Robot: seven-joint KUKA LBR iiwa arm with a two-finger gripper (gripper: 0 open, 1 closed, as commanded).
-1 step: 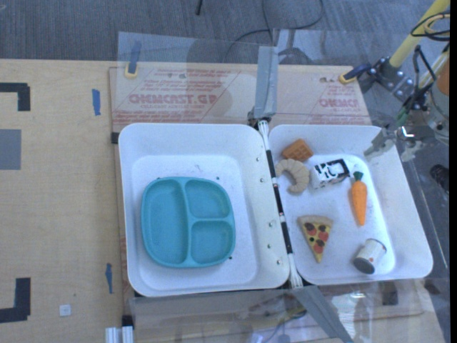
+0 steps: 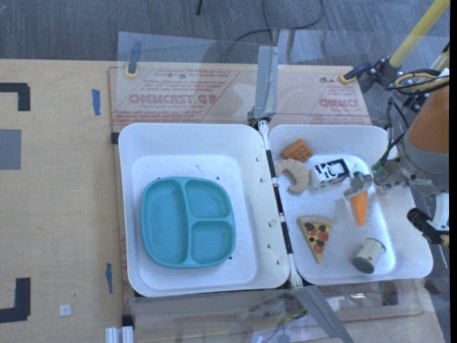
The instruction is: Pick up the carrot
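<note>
Orange carrot point(image 2: 360, 207) lies in right bin point(image 2: 414, 263) | gripper point(image 2: 358, 185) at carrot's upper end, grip state unclear | pizza slice point(image 2: 315, 236) left of carrot

— What is borne by the wooden bench point(image 2: 57, 213)?
— Two shallow white bins are set side by side: the left bin point(image 2: 187, 140) and the right bin point(image 2: 407, 259).
— What else is seen on it?
— Black corner marks point(image 2: 17, 95) and blue tape strips point(image 2: 96, 101) are found at the left.
</note>
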